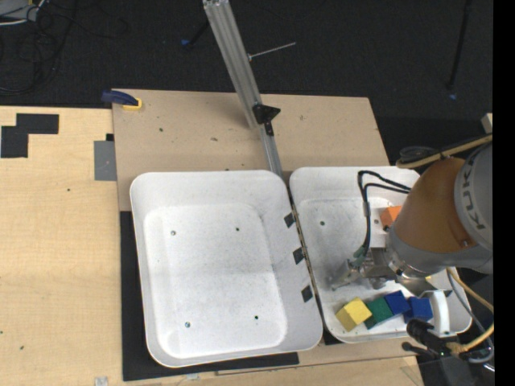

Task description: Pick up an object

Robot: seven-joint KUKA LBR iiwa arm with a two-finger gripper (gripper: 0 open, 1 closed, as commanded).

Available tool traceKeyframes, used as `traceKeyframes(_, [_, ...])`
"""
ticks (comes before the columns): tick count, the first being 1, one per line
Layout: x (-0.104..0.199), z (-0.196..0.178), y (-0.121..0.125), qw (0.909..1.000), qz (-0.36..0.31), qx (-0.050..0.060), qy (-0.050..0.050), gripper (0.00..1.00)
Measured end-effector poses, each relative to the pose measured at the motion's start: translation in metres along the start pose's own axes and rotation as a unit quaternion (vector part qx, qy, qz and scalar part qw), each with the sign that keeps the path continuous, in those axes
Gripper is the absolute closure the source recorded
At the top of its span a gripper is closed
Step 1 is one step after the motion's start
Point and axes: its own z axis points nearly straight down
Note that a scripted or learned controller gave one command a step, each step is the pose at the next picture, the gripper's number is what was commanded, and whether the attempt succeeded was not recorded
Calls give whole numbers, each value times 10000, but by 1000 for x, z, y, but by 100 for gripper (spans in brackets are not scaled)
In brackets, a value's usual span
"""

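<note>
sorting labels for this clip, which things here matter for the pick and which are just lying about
For the job:
- gripper, low in the right bin
- yellow block
- green block
- blue block
- orange piece, partly hidden by the arm

Lying about:
- left bin
- metal rail leaning over the bench
- blue and yellow clamp

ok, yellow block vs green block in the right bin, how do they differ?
The yellow block sits nearest the bin's front left, fully in view; the green block lies just to its right, partly tucked between yellow and the blue block. Yellow shows a clear top face and looks the larger; green shows less of itself. Both lie in the right bin, near the front edge, just below the tool, and neither is held.
</note>
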Motion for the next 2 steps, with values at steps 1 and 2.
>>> traceKeyframes(1, [-2,-12,1,10000,30,-20,-4,100])
traceKeyframes(2, [2,-74,2,10000,-13,-61,-11,100])
